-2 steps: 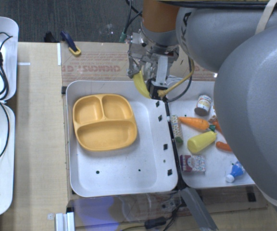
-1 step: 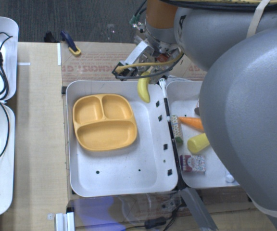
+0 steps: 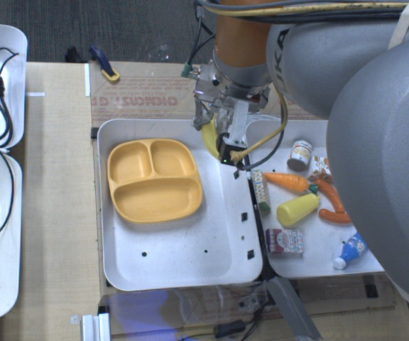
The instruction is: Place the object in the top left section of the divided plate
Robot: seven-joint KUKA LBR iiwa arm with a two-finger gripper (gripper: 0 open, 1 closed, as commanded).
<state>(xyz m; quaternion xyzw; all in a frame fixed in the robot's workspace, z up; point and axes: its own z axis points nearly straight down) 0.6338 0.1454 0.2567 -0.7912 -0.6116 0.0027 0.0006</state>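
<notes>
A yellow divided plate lies in the upper left part of the left white bin. It has two small sections at the top and one wide section below, and nothing lies in its top left section. My gripper hangs over the bin's upper right part, just right of the plate. A yellow banana sticks out below the fingers, which are shut on it and hold it off the bin floor.
The right bin holds a small can, a carrot, a yellow bottle, a red-and-white packet and a blue-and-white bottle. A slim green-ended bar lies along the divider between the bins.
</notes>
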